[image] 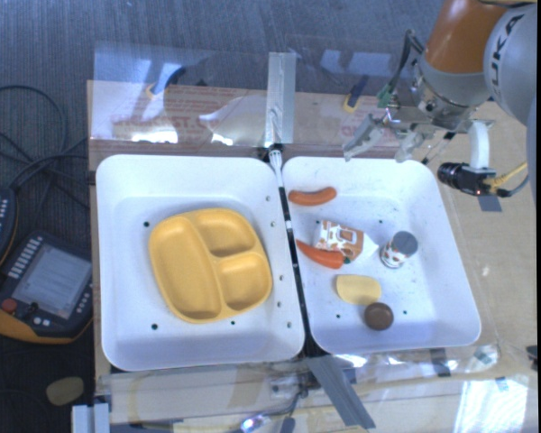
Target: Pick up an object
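Observation:
My gripper (pixel 380 148) hangs over the far rim of the right bin (pixel 451 269), fingers spread open with nothing between them. Several small objects lie below it in that bin. An orange sausage (pixel 312 196) rests near the far left corner. A white and orange packet (pixel 339 237) leans against a carrot (pixel 321 256) by the divider. To their right stands a small grey can (pixel 398 246). Nearer the front lie a pale yellow piece (pixel 357 288) and a brown ball (pixel 378 315).
The left bin (pixel 117 269) holds a yellow sectioned tray (pixel 212 262). A metal post (pixel 279 97) rises at the back between the bins. Controller pendants (pixel 32 278) and cables lie on the floor at the left. A black connector (pixel 460 176) juts from the arm.

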`<action>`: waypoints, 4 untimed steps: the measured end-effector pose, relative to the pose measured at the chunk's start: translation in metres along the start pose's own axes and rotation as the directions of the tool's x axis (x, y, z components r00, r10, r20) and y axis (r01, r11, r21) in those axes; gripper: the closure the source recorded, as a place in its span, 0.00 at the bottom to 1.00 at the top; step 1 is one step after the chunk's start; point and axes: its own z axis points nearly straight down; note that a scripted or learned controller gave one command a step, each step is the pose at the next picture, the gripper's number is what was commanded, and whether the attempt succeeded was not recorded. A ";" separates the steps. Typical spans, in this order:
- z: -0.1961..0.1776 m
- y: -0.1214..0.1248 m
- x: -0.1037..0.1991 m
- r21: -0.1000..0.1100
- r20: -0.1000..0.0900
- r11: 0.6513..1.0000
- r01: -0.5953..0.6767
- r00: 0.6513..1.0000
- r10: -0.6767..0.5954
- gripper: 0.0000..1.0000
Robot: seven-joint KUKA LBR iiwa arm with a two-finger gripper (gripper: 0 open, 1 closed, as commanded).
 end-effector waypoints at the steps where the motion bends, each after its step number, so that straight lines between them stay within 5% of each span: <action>1: 0.136 -0.053 -0.038 -0.005 0.001 0.995 0.102 0.995 -0.102 0.00; 2: 0.152 -0.054 -0.011 -0.041 0.017 0.987 0.157 0.988 -0.156 0.00; 3: 0.176 -0.037 -0.001 -0.018 0.006 0.991 0.129 0.992 -0.129 0.00; 4: 0.178 -0.096 -0.006 -0.015 0.001 1.000 -0.024 1.000 0.024 0.00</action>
